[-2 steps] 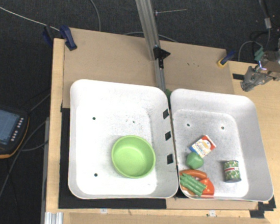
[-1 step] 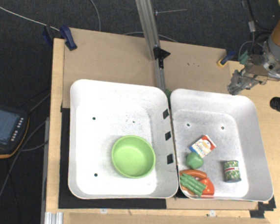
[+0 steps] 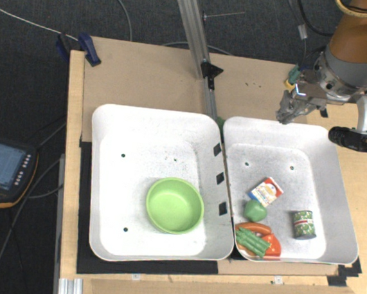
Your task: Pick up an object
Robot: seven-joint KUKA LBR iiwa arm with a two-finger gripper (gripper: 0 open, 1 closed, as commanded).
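The arm's jaws hang over the far rim of the right bin (image 3: 335, 183), near the counter's (image 3: 145, 75) far right corner; whether they are parted or closed cannot be told from this slant, and nothing shows between them. In that bin's near half lie a small carton (image 3: 266, 191), a green ball (image 3: 255, 211) touching it, a green can (image 3: 304, 224) toward the right wall, and an orange plate of vegetables (image 3: 258, 241) at the near edge (partly overhanging the rim). The left bin (image 3: 113, 143) holds a green bowl (image 3: 174, 205).
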